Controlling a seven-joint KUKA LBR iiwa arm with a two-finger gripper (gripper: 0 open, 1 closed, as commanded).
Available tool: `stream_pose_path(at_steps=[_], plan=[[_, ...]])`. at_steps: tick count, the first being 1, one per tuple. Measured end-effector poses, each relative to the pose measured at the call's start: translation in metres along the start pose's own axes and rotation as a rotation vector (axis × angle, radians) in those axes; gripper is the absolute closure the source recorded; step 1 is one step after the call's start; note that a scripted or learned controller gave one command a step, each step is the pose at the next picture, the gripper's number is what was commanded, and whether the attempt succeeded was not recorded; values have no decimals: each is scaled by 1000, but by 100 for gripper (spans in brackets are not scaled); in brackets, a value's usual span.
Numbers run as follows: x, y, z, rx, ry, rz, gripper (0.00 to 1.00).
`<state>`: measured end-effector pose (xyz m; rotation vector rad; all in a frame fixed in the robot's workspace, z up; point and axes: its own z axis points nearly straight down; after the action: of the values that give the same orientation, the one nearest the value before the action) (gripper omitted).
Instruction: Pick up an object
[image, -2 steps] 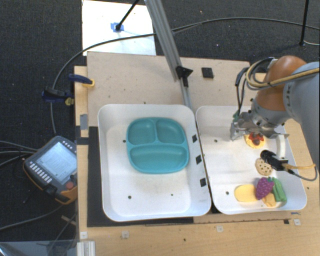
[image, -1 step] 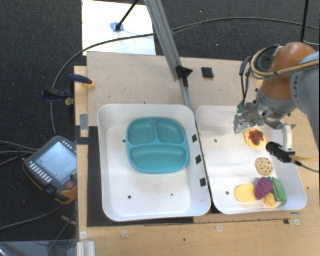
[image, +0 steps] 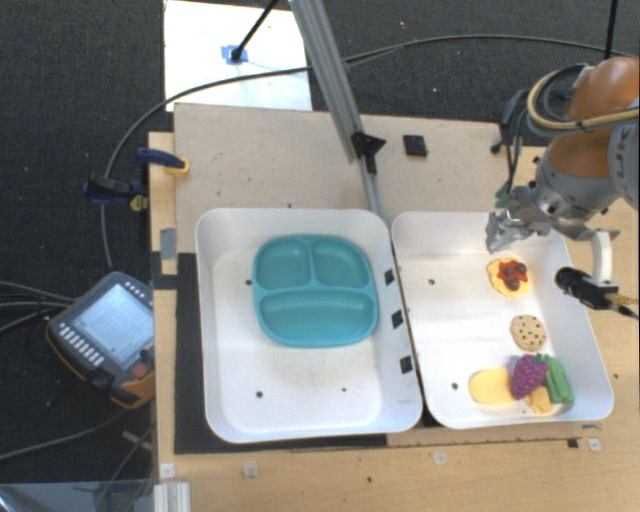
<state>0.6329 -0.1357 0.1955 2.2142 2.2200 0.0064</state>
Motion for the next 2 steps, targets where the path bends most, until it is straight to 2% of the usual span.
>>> stream_pose_path(at_steps=[1, 2], plan=[[0, 2, -50, -1, 0, -3, 100], [53, 1, -39, 5, 2, -7, 100]])
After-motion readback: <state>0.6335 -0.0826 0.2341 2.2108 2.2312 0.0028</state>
